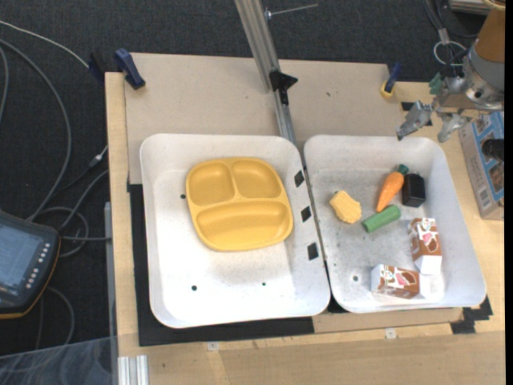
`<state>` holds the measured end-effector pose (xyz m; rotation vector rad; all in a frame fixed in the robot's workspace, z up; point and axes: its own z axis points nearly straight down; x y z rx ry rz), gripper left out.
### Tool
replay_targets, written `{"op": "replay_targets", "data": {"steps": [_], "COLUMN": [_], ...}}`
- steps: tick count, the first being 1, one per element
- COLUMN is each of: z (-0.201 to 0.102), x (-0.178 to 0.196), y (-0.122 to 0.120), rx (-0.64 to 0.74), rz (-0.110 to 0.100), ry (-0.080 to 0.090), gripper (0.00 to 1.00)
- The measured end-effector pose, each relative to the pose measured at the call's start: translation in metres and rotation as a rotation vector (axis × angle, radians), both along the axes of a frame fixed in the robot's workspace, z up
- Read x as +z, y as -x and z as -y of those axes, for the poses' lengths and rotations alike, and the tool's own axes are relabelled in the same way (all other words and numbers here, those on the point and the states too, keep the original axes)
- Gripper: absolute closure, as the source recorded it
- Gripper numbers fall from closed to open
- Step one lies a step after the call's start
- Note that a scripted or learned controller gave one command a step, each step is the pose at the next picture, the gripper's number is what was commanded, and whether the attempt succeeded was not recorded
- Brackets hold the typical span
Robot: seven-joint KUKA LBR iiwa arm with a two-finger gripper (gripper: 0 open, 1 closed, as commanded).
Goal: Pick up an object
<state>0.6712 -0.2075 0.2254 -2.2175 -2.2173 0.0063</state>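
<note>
The gripper (433,121) hangs above the far right corner of the right bin (461,215), its two fingers spread apart with nothing between them, so the reach is the step in hand and no object has been chosen by contact. Below it, the toys lie toward that bin's right half: a carrot (390,188) tilted with its green top toward the far wall, a black block (414,189) touching its right side, a green cylinder (381,219) just below the carrot's tip, a yellow corn piece (345,207) near the bin's middle, and two small cartons (417,259) by the near right corner. The corn piece looks the best pick, standing apart from its neighbours; the carrot and block crowd each other. Coming down straight, with fingers straddling its narrow side, should serve. The left bin (160,239) holds a yellow divided plate (239,204).
</note>
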Motion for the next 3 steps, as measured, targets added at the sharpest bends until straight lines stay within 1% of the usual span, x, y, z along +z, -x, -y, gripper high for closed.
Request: {"op": "replay_targets", "data": {"steps": [1,2,3], "z": [-0.010,-0.009,-0.009], "x": [-0.051,-0.114,-0.097], "y": [-0.003,-0.004,-0.007], "rx": [0.002,0.002,0.004], "rz": [0.000,0.000,0.009], "ry": [-0.001,0.000,0.003], "gripper": [0.00,0.00,1.00]}}
